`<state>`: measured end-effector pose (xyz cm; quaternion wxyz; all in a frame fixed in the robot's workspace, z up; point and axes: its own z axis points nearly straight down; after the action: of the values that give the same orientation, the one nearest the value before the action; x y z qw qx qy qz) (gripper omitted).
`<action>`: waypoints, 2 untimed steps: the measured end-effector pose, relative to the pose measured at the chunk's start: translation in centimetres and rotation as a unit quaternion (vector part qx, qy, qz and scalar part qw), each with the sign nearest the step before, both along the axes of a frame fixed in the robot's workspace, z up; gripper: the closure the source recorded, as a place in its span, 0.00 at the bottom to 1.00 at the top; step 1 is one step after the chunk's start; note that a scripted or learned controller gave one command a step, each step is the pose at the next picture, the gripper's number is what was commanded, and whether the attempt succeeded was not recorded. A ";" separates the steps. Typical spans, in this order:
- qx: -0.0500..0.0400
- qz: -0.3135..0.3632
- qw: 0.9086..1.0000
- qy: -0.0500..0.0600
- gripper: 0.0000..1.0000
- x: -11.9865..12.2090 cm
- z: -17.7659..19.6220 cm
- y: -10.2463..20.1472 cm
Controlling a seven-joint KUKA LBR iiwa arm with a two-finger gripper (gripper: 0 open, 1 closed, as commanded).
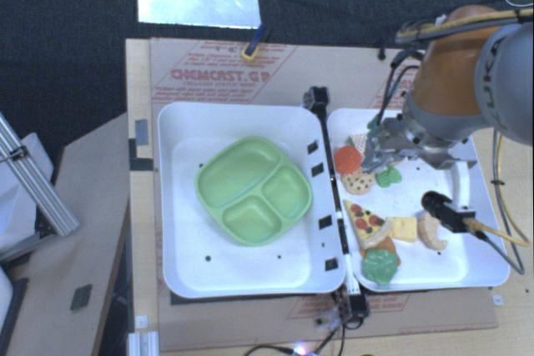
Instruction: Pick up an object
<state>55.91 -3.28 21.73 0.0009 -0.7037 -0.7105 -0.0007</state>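
Two shallow white bins are sitting side by side on the cardboard-topped bench, and the action is all in the right bin (pixel 488 258). Down at the gripper (pixel 375 161), which is hanging low over that bin's upper left part, I cannot tell how its tips are set, since the grey wrist is hiding them. Nothing is showing as gripped. Just beside it, toward the near rim, a small green piece (pixel 388 176) is lying almost under the metal, and that looks to me like the nearest candidate. To the left, a red tomato slice (pixel 348 157) is sitting close by, with a chocolate-chip cookie (pixel 357 183) just below it. Moving further out toward the front of the bin, a pizza slice (pixel 367 221) is pointing its tip up and left, a yellow cheese block (pixel 405 229) is lying next to it, and a leafy green lump (pixel 380 265) is resting near the front corner. Over in the left bin (pixel 179 263), a pale green divided plate (pixel 253 189) is sitting well apart from everything.
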 end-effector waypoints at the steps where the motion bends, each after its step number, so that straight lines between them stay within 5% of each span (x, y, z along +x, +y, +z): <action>1: -0.001 -0.001 1.000 -0.001 1.00 0.5 1.5 1.5; 2: -0.001 -0.002 1.000 0.000 1.00 0.9 -0.3 2.1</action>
<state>56.83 -1.16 21.48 0.0001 -0.7050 -0.7092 0.0001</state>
